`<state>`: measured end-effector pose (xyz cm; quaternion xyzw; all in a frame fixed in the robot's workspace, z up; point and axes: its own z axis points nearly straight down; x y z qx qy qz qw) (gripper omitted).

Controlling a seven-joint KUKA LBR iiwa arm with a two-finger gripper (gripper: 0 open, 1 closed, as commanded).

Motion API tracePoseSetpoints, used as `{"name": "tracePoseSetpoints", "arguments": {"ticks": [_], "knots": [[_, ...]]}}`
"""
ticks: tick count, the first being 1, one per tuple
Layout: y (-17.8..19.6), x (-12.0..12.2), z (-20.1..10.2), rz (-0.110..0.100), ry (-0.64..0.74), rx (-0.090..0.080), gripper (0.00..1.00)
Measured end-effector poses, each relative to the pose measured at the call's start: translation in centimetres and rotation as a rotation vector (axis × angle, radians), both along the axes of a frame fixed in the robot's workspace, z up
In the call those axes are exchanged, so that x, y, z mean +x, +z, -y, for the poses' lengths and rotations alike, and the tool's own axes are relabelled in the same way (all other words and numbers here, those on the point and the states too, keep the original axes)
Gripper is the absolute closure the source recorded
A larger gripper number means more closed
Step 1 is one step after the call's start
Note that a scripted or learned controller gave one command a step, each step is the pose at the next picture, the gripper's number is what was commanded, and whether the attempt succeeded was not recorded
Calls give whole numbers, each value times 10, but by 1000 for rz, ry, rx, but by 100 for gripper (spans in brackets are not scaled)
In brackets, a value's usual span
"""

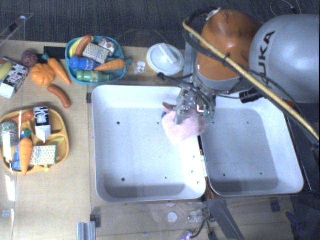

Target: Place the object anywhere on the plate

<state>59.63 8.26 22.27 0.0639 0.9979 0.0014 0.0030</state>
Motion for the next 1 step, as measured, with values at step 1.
{"name": "tracePoseSetpoints", "arguments": {"ticks": [1], "knots": [[0, 0, 0, 0, 0, 0, 0]]}}
